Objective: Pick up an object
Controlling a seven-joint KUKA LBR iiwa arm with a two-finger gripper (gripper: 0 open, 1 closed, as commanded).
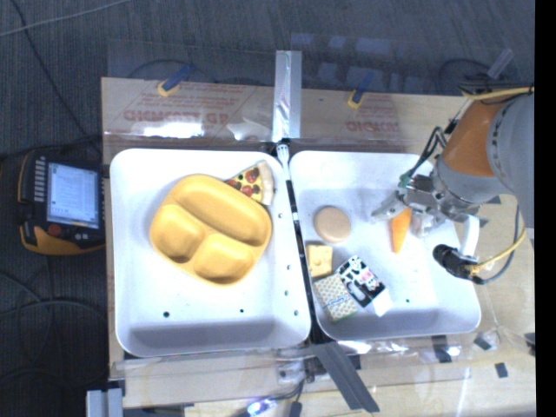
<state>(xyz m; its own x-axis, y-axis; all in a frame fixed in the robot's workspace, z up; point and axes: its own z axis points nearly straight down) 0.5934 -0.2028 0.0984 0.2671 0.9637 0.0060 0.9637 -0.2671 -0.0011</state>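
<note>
Hovering low over the right bin (434, 315), the gripper (415, 208) sits right at the top of an orange carrot-shaped piece (399, 231), and I can't tell whether it has that piece or merely stands over it. How the jaws stand I cannot tell from this slanted view. My read: this is the grasp step, and the next move calls for a clean lift to prove the catch. The carrot looks smooth, tapered, plastic. Nearby to its left lies a round tan disc (332, 223), then a pale yellow block (320, 258), a black-and-white patterned item (360, 281) and a speckled pad (334, 297). Across the divider, the left bin (139, 320) carries a glossy yellow lobed tray (209, 228) with a pizza-slice toy (252, 181) at its upper edge.
</note>
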